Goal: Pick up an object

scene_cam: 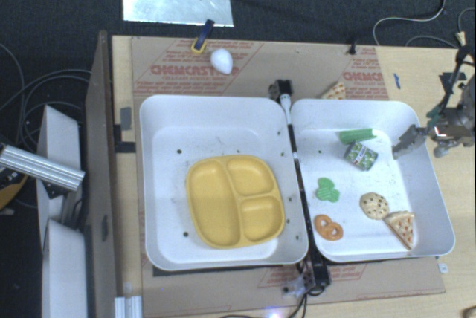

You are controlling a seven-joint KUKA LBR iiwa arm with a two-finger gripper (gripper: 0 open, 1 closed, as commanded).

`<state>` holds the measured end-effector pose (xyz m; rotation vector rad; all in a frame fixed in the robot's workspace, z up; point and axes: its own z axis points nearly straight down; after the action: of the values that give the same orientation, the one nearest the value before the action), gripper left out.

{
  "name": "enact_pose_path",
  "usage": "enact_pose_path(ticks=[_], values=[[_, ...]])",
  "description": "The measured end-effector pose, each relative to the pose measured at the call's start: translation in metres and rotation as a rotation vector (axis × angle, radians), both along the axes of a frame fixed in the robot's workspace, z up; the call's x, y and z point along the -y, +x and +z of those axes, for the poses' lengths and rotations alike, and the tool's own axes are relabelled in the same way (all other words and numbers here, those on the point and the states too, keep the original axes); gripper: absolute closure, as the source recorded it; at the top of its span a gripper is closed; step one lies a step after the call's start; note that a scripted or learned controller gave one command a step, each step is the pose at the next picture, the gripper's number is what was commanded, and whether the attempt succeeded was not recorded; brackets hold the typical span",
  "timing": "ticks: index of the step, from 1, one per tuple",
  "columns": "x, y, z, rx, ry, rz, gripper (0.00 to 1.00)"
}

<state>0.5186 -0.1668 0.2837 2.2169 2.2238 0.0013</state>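
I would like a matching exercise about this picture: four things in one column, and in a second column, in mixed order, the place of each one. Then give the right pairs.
Things
1. yellow divided plate
2. pretzel
3. white egg
4. pizza slice

Places
A. on the cardboard behind the bins
B. near corner of the right bin, beside the cookie
C. in the left bin
D. front of the right bin, close to the divider between the bins

Pairs: 1-C, 2-D, 3-A, 4-B
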Motion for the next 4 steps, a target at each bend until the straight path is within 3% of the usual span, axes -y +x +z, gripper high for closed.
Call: enact_pose_path(ticks=[1, 2, 3, 4], values=[[-0.018, 0.045, -0.162, -0.01, 0.004, 0.004, 0.0], [-0.028, 0.132, -0.18, 0.006, -0.001, 0.005, 0.0], [-0.01, 0.114, -0.199, 0.0, -0.001, -0.003, 0.0], [-0.011, 0.116, -0.187, 0.004, -0.001, 0.0, 1.0]])
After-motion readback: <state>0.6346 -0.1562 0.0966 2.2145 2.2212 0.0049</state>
